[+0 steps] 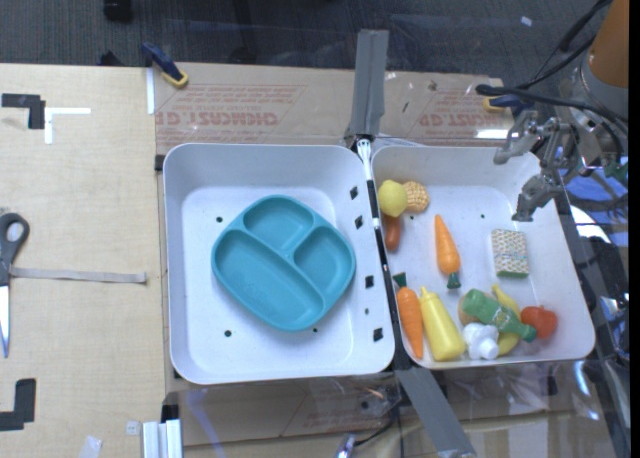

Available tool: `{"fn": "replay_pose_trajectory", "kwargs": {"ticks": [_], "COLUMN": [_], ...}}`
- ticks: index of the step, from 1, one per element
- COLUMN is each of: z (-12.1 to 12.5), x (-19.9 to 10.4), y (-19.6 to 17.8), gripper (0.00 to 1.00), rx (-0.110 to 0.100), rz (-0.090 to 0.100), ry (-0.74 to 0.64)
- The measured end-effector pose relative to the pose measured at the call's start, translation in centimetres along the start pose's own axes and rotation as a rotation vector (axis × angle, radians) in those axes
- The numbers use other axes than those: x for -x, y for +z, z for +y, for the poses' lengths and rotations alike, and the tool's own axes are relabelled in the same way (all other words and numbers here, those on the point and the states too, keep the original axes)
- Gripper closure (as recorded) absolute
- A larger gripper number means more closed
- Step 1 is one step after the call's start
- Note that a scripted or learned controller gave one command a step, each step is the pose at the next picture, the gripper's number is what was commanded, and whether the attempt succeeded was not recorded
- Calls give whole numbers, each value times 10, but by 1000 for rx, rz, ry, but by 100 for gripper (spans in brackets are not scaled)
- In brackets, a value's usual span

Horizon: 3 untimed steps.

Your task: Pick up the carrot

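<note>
The pincer (535, 181) hangs open and holds nothing; the carrot (446, 245) lies below-left of it, so descend aligned across its narrow width.

- The worktop (70, 196) is pale wood on its left part, with a brown cardboard sheet (260, 111) bearing red print laid across its far side.
- Two shallow white bins sit on it side by side, touching along their inner walls: the left bin (180, 276) and the right bin (470, 158).
- A pair of scissors (8, 246) lies at the worktop's left edge, partly cut off by the frame.
- A blue and yellow clamp (165, 63) rests at the far edge of the wood.
- Black tape marks (28, 106) and a grey strip (85, 275) lie flat on the wood.
</note>
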State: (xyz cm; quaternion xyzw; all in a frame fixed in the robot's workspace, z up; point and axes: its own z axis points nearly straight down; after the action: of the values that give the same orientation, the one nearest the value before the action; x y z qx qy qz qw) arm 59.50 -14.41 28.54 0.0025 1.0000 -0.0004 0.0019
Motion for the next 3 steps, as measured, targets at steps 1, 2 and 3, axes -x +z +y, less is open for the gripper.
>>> {"fn": "replay_pose_trajectory", "kwargs": {"ticks": [1,2,3], "z": [82,49,50], "x": [6,-48,-45], "y": [93,193,183], "gripper": [0,0,100], "rx": [1,0,-2], "rz": [1,0,-5], "ry": [-20,122,119]}}
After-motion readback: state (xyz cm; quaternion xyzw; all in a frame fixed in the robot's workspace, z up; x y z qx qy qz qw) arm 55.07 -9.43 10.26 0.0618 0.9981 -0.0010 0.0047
